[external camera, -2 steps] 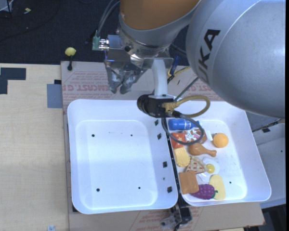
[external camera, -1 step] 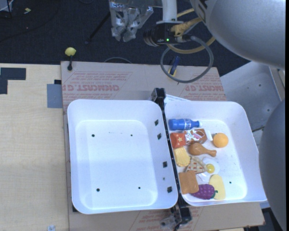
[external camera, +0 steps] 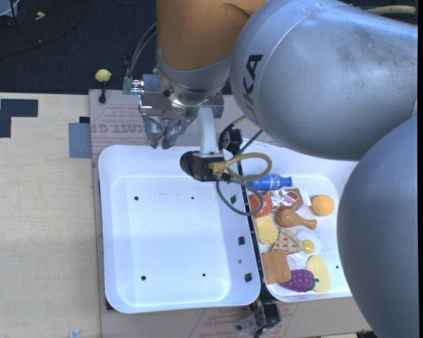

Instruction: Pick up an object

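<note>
The hand hangs from the wrist over the far rim of the left bin, pointing down. From this angle it cannot be determined whether the hand is wide or narrow. Nothing is visible in its grip.

All candidate objects lie in the right bin, well apart from the hand and crowded toward the wall shared with the left bin. No single target is indicated.

**Probable faults**
- The hand stands over the left bin. A descent from this position is likely to close on nothing.
- The objects touch or overlap. A descent into the cluster may strike a neighbour, or pinch two items and drop both.
- Items against the dividing wall leave little room on that side, so the hand may catch the rim.
- The large arm links cover part of the right bin in this view. Anything beneath them cannot be assessed.

**Appearance of the objects**
- They are small toy foods.
- The blue bottle lies on its side at the far end.
- The orange is round and likely to roll. It sits apart near the right wall.
- The drumstick lies mid-cluster.
- The purple grapes rest at the near end, touching a pale yellow piece.
</note>
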You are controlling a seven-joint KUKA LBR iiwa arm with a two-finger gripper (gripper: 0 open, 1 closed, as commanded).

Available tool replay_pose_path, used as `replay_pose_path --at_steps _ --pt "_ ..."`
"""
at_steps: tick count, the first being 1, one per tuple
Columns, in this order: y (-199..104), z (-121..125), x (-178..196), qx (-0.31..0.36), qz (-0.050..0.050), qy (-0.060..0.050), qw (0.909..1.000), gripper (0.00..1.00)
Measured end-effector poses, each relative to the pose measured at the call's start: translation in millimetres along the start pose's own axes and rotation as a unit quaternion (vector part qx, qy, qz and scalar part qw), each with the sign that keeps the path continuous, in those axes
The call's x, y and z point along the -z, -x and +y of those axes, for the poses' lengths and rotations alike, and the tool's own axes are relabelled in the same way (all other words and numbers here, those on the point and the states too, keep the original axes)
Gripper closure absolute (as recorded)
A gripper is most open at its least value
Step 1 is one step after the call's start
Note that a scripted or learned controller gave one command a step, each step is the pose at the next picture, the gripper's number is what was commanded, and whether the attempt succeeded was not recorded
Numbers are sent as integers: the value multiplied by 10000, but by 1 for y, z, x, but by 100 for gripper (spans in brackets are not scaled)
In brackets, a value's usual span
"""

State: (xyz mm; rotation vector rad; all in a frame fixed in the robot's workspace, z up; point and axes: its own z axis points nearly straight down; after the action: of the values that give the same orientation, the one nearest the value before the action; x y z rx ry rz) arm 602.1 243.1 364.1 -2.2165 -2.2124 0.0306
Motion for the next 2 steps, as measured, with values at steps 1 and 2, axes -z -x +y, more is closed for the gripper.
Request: replay_pose_path --at_steps 1,2 --pt "13 -49 -142 -1 -4 -3 10000 100" --pt "44 -102 -224 -4 4 20 10000 100"
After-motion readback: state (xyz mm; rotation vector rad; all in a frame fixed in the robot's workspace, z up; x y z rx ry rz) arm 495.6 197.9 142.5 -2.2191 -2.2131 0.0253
